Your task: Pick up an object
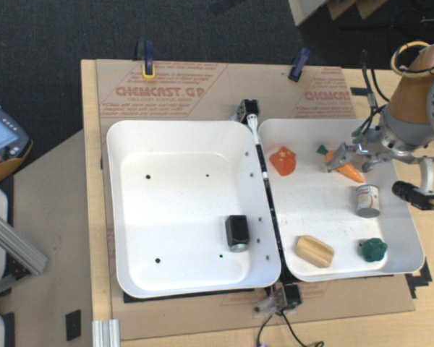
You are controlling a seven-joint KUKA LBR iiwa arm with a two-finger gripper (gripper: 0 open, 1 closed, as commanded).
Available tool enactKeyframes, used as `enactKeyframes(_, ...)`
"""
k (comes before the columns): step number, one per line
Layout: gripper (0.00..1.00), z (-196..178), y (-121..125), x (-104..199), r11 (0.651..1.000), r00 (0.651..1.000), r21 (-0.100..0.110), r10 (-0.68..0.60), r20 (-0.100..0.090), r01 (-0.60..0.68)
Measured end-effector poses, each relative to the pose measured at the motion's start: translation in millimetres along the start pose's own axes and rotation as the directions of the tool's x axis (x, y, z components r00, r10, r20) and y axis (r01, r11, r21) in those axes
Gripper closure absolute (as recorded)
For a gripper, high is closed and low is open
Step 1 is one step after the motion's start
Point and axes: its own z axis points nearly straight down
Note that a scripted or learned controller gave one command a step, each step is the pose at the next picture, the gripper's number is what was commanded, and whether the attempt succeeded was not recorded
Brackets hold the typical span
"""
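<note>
The right bin holds an orange carrot with a green top near its far right side. My gripper is low over the carrot's thick end, reaching in from the right, and it hides part of the carrot. Left of the carrot lies a red-orange toy strawberry. Nearer the front are a small grey can, a tan bread roll and a green broccoli piece. A black block lies in the left bin.
The grey arm with its orange band hangs over the right bin's far right corner. A black divider strip runs between the bins. Blue clamps hold the cardboard base at the back edge.
</note>
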Motion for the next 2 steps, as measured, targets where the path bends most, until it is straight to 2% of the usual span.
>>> enactKeyframes(1,0.00,-1.8,-3.7,-0.1,1.000,1.000,-0.005,-0.001,0.002,0.001)
enactKeyframes(2,0.00,-0.7,1.5,-0.3,1.000,1.000,-0.001,0.000,0.001,0.000)
